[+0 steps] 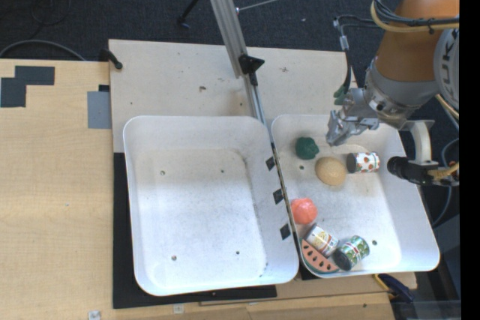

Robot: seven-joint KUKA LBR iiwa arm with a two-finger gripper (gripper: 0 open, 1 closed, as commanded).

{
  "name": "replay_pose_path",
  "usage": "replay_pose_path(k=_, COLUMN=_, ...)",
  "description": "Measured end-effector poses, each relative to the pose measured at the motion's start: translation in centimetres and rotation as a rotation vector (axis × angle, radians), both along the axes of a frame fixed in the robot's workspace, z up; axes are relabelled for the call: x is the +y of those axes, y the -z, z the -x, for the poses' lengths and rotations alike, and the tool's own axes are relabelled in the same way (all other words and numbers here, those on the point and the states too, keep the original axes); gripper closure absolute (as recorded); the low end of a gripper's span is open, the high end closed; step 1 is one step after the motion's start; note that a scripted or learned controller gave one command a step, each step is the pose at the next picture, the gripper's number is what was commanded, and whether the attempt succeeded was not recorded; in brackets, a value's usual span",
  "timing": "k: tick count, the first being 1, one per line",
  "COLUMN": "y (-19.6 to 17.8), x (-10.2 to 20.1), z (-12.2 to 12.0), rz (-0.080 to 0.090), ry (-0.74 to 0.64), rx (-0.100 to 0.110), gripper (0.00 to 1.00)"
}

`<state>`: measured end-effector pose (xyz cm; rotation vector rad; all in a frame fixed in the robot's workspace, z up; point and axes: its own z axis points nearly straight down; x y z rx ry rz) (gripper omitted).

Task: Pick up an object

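The right bin (pixel 405 236) holds several small objects. A dark green ball (pixel 306 148) lies near its back left. A tan round object (pixel 330 171) sits just right of it, and a small red-and-white can (pixel 364 162) lies on its side beside that. An orange-red ball (pixel 304 210) rests by the divider. At the front lie a labelled can (pixel 321 239), a green can (pixel 352 250) and a watermelon slice (pixel 316 261). My gripper (pixel 340 133) hangs over the back of the right bin, above and between the green ball and the tan object, with nothing visibly held.
The left bin (pixel 150 161) stands beside the right one, with a ridge with black clips (pixel 274 176) between them. A slanted aluminium rail (pixel 229 19) rises behind the bins. A black-and-white fixture (pixel 416 161) sticks in at the right bin's right edge.
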<state>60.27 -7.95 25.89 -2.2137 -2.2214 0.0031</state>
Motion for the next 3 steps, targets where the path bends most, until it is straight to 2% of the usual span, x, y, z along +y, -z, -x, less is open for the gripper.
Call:
replay_pose_path(k=1, y=-0.1, x=5.3, z=1.8, rz=0.0, ry=-0.001, rx=0.0, gripper=1.0)
replay_pose_path(k=2, y=1.9, x=9.6, z=4.1, rz=0.001, ry=0.0, rx=0.002, gripper=1.0)
replay_pose_path(k=3, y=2.3, x=13.7, z=7.0, rz=0.001, ry=0.0, rx=0.002, gripper=1.0)
